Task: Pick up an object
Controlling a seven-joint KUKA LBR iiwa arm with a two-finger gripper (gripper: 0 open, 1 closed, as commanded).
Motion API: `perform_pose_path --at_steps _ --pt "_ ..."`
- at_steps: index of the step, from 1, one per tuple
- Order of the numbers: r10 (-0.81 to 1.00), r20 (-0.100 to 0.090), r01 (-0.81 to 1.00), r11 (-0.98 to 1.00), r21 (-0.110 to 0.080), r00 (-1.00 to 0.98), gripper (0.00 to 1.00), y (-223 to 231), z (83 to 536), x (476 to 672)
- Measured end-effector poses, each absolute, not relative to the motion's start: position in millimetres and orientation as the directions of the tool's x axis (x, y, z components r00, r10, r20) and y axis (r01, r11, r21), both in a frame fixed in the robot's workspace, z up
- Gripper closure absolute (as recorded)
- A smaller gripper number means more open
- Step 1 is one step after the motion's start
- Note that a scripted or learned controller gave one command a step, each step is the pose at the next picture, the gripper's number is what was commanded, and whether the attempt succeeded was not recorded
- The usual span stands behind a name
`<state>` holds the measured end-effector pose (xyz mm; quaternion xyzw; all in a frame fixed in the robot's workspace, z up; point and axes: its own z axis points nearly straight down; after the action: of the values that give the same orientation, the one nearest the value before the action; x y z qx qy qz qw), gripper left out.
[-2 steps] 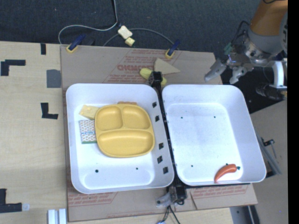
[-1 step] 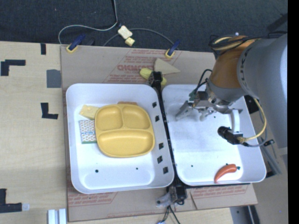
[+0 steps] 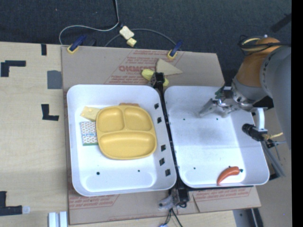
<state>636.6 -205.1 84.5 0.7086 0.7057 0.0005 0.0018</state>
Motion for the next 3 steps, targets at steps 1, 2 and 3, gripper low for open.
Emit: perform_pose_path --at_steps 1,2,3 --pt "1.0 -0.003 1.0 0.005 0.004 -0.005 0.0 -138.8 86.9 637.7" --pt "1.0 -0.004 1.0 0.002 0.005 -0.002 0.0 -117.7 86.7 631.7" --pt "1.0 -0.003 1.0 0.003 0.004 -0.003 0.0 -99.6 86.2 634.5"
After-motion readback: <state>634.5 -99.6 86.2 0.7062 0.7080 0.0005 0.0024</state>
